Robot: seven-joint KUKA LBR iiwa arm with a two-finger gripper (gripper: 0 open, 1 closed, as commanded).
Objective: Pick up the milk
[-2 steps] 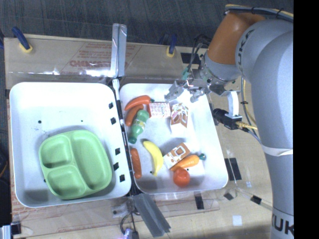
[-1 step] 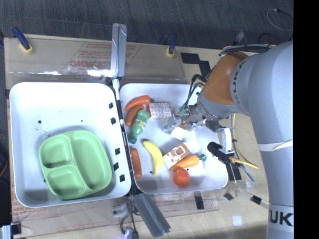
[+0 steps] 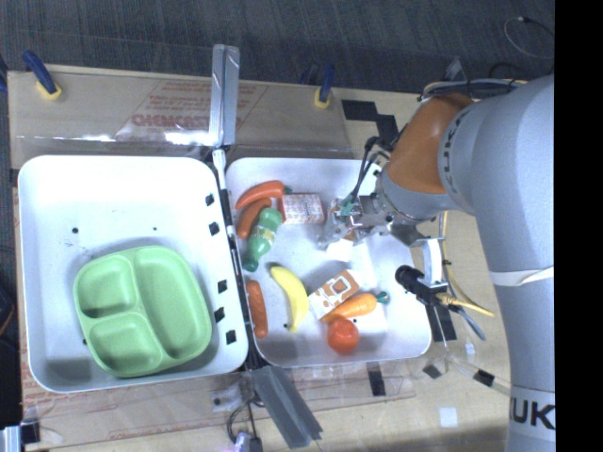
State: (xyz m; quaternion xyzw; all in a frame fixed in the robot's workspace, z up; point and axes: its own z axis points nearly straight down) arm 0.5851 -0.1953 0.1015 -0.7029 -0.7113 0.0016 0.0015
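The milk (image 3: 333, 294) is a small orange and white carton lying on its side in the right bin (image 3: 405, 342), near the front. A carrot (image 3: 357, 304) rests against its right side, and a red tomato (image 3: 343, 335) sits just in front of it. My gripper (image 3: 342, 226) hangs low over the middle of the right bin, a short way behind the carton and apart from it. The grey arm with its orange band (image 3: 419, 153) comes in from the right.
The right bin also holds a banana (image 3: 290, 295), a green bottle (image 3: 262, 234), three orange sausages (image 3: 259, 194) (image 3: 247, 220) (image 3: 256, 307) and a pink and white box (image 3: 301, 207). A green divided plate (image 3: 141, 309) lies in the left bin (image 3: 57, 186).
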